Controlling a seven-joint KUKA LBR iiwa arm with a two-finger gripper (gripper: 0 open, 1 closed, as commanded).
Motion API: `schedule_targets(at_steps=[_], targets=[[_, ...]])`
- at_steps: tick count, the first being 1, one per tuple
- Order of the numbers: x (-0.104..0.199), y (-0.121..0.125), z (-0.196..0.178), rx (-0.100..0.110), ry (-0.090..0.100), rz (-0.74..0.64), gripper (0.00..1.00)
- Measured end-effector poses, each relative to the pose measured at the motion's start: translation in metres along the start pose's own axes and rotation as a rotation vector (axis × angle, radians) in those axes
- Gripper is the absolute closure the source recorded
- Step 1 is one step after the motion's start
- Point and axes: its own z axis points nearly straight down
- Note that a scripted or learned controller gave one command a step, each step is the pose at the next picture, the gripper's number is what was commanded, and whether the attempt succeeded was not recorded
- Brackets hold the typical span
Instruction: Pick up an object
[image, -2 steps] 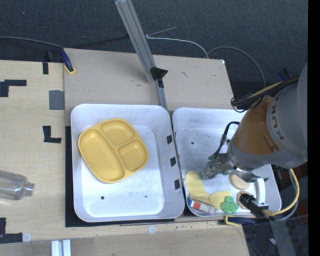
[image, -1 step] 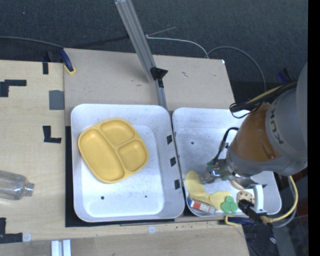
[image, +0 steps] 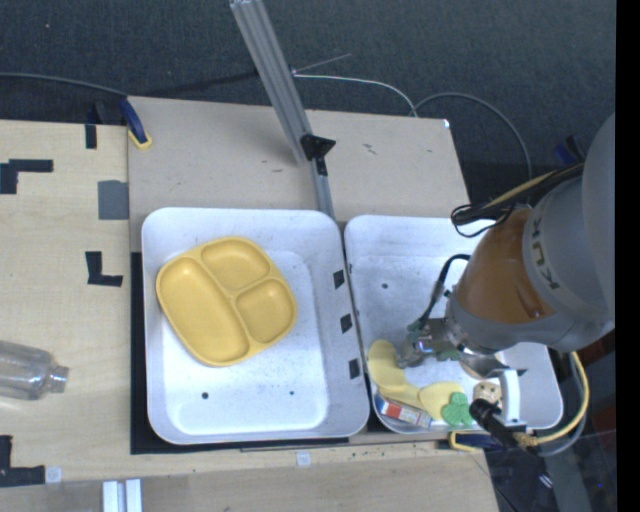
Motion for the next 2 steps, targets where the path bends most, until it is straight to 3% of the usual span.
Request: schedule_targets(at_steps=[1, 2], targets=[[0.001, 0.000, 0.001, 0.002, 0.003, -0.001, 0.00], [0.094, 0.001, -0.103, -0.003, 0.002, -0.006, 0.00]])
